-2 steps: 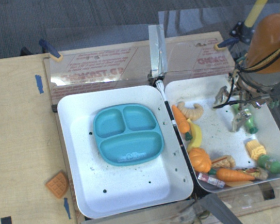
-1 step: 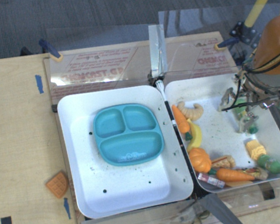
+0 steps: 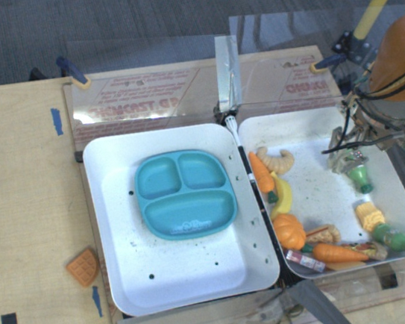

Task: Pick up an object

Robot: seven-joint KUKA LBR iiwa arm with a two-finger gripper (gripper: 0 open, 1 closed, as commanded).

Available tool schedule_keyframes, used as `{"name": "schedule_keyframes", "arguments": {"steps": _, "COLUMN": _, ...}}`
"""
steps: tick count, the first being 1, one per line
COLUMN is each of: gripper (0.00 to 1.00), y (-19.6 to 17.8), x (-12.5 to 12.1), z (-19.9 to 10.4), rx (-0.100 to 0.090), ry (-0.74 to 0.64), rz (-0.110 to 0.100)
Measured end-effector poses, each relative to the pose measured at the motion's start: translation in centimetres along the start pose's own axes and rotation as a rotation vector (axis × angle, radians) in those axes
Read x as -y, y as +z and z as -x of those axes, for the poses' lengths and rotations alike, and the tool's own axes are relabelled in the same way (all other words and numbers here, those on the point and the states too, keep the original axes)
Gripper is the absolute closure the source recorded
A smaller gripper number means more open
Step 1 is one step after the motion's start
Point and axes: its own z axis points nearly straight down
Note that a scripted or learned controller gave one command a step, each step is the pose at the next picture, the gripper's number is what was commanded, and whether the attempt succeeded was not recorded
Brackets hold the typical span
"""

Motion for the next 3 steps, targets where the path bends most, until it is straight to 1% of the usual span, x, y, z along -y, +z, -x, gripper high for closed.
{"name": "schedule_keyframes", "arguments": {"steps": 1, "gripper": 0.0, "y": 0.1, "x": 0.0, "z": 0.0, "rx": -0.001, "ry": 0.0, "rz": 0.001}}
{"name": "schedule_keyframes", "arguments": {"steps": 2, "gripper": 0.0, "y": 1.6, "x": -1.3, "z": 3.1, "rx": -0.009, "ry": -0.022, "rz": 0.005}}
{"name": "schedule_keyframes", "arguments": {"steps": 3, "gripper": 0.0, "y": 1.5, "x": 0.9, "z": -0.9, "rx": -0.014, "ry": -0.132, "rz": 0.012}}
